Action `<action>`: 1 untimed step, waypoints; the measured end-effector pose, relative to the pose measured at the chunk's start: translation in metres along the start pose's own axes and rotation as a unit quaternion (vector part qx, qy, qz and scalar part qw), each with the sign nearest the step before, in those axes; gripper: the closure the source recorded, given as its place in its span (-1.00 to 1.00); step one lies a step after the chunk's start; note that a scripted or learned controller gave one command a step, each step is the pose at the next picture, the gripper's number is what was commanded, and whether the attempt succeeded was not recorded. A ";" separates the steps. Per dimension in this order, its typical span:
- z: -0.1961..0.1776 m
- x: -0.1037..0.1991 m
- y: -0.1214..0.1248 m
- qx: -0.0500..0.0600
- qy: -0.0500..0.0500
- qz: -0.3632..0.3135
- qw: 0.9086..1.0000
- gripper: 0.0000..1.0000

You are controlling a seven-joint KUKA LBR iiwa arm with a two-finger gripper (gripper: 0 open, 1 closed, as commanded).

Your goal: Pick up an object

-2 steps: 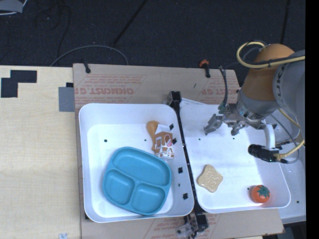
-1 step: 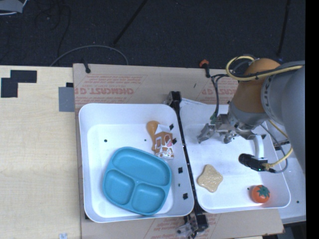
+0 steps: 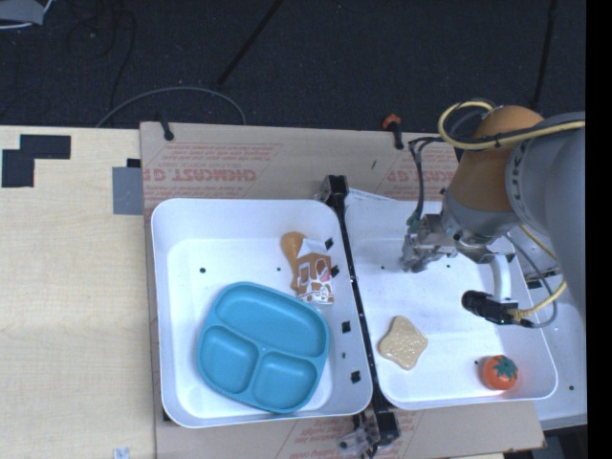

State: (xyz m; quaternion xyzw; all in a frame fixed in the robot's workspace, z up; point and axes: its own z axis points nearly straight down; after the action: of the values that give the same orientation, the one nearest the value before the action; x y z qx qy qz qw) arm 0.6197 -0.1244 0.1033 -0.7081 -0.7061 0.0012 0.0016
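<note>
My gripper point(image 3: 417, 256) hangs low over the back left part of the right bin point(image 3: 449, 390), above bare white floor. A tan, bread-like piece point(image 3: 403, 342) lies in that bin, nearer the front than the gripper. An orange round fruit with a green top point(image 3: 498, 372) sits in the bin's front right corner. In the left bin point(image 3: 177, 256) lies a blue divided plate point(image 3: 263, 345). Behind the plate are a small brown and white carton point(image 3: 315, 278) and an orange-brown piece point(image 3: 293, 246). I see nothing held in the gripper.
A black divider point(image 3: 346, 285) runs between the two bins. The grey arm with its orange band point(image 3: 497, 161) reaches in from the right over the right bin's back edge. Cardboard point(image 3: 239, 165) lies under the bins.
</note>
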 end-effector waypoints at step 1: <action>-0.043 0.003 0.001 -0.002 0.000 -0.002 1.000 1.00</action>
State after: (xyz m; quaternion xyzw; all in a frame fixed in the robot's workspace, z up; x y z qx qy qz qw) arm 0.6206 -0.1218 0.1460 -0.7070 -0.7073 -0.0003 -0.0003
